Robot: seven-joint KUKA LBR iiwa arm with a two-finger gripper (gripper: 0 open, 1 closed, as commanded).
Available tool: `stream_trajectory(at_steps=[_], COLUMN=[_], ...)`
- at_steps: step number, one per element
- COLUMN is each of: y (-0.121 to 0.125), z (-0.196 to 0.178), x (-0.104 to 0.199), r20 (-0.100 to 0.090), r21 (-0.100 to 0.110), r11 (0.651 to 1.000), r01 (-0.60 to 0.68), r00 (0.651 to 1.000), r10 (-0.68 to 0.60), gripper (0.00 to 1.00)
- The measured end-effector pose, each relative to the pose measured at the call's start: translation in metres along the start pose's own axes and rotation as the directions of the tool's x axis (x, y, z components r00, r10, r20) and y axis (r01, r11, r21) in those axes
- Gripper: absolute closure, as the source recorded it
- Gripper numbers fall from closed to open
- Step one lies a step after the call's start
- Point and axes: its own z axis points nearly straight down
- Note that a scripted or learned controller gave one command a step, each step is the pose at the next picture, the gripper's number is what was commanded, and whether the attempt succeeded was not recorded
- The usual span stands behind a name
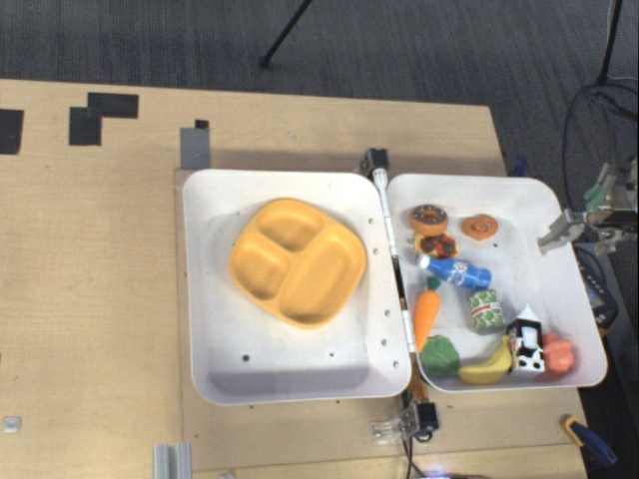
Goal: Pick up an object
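End effector (584, 223) at right bin (544, 196) right rim, nothing visibly held, opening unclear. Toys clustered along bin's left and near edges; blue bottle (456, 270) lies leftward, long axis roughly crosswise.

No text, number or brand can be read anywhere. The blue bottle (457, 271), lying to the left of the gripper (574, 226) in the right bin (529, 193), has a white label, and the green can (485, 310) just below it has a patterned band. Both are too small and blurred to make out.
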Motion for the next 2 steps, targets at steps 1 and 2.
stream_trajectory(at_steps=[1, 2], y=[-0.033, -0.046], z=[0.133, 0.172], x=[0.058, 0.04], r20=[-0.003, -0.001], r21=[0.005, 0.001], r11=[0.997, 0.835], r01=[0.072, 0.55], r00=[0.997, 0.835], r10=[-0.072, -0.55], gripper=[0.0, 0.0])
